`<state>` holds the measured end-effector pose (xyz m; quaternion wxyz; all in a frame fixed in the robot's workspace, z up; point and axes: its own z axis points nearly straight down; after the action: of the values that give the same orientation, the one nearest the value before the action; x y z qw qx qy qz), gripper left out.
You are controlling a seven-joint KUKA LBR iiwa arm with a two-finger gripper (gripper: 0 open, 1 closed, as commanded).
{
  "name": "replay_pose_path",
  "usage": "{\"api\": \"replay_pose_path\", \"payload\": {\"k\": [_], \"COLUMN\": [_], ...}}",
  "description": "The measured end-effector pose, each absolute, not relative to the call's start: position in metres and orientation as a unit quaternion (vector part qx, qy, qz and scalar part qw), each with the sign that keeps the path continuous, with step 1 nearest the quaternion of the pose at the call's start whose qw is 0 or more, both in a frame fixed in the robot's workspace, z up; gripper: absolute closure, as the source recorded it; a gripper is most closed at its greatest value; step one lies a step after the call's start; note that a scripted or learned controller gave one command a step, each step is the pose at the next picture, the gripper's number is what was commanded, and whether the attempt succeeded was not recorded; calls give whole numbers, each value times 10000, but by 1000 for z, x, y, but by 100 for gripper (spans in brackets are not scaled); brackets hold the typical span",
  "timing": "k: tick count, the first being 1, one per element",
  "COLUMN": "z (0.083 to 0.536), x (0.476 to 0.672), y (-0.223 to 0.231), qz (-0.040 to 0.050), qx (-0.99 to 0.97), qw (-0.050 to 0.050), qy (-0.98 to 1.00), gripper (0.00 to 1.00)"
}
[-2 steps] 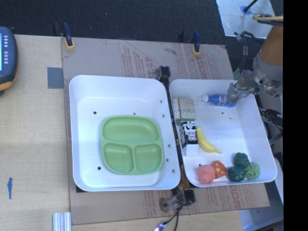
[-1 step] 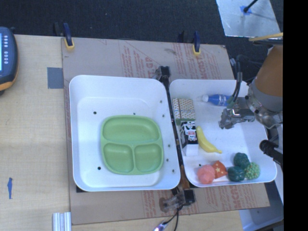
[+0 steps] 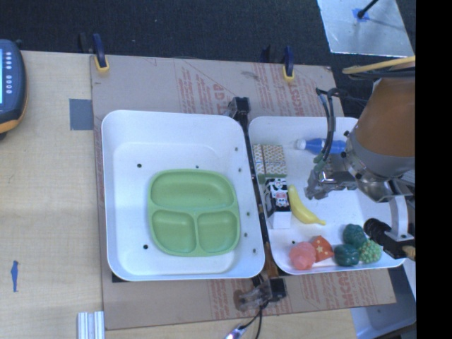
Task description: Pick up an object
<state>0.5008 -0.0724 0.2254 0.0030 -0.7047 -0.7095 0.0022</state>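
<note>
The right bin [image 3: 282, 127] holds several small objects. A yellow banana [image 3: 303, 208] lies near its middle, beside a black-and-white carton [image 3: 277, 193] and a patterned box [image 3: 269, 159]. A pink and red fruit pair [image 3: 311, 252] and green broccoli-like pieces [image 3: 357, 245] sit along the front. A white bottle with a blue cap [image 3: 316, 145] lies at the back. My gripper [image 3: 321, 186] hangs over the bin just right of the banana, under the orange band of the arm [image 3: 388, 122]. Nothing is seen between its fingers.
The left bin [image 3: 120, 154] contains a green divided plate [image 3: 192, 212]. A black clip [image 3: 241, 106] sits at the back between the bins, and cables hang at the front edge [image 3: 258, 299]. A grey-and-orange device [image 3: 10, 83] rests at the far left.
</note>
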Motion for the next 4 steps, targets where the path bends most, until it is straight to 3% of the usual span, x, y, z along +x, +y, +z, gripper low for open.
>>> {"api": "replay_pose_path", "payload": {"k": [1, 2, 3, 4], "z": [206, 191, 191, 202], "x": [561, 605, 543, 546], "y": [-82, -45, -69, -69], "qz": [9, 4, 36, 25], "qx": [-7039, -7039, -7065, -7055], "qw": [-6, 1, 31, 18], "qy": [-7103, -7103, -7077, -7087], "gripper": [100, 100, 100, 100]}}
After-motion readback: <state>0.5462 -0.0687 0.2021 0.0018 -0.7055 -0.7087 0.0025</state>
